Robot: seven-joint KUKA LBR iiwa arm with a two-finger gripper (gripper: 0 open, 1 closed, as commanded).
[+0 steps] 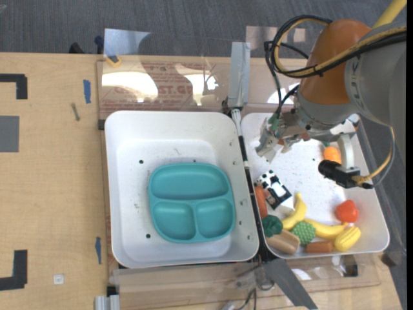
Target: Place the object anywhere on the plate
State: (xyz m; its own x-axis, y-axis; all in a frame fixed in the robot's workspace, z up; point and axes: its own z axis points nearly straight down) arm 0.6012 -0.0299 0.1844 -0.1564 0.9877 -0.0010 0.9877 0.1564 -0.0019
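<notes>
Hovering over the right bin (pixel 371 234), your end effector (pixel 270 141) hangs with its grip unreadable; toy food (pixel 310 228) sits heaped at that bin's near end, well apart from the teal plate (pixel 191 201).

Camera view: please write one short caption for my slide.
End effector above the right bin of toy food; teal plate in the left bin.
</notes>
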